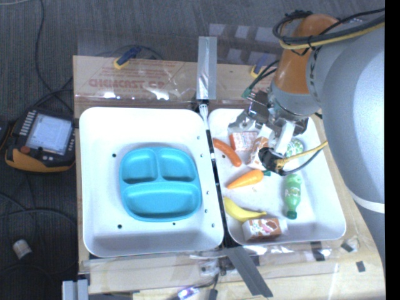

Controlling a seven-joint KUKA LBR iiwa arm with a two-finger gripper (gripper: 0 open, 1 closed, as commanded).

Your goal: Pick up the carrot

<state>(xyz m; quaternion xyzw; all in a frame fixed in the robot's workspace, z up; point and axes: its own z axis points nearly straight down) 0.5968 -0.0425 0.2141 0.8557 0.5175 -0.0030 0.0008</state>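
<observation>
The carrot (245,179), orange with a small green tip at its right end, lies on its side in the middle of the right bin (325,224). My gripper (248,124) hangs over the far part of that bin, above a small orange and white carton (244,144). It is a short way beyond the carrot and not touching it. Nothing shows in its grasp.
In the right bin there are also a red-orange pepper (226,152) by the left wall, a banana (240,210), a green bottle (292,194) and a brown box (262,228). The left bin (100,130) holds a blue divided plate (161,181). A handheld pendant (39,139) lies on the floor at left.
</observation>
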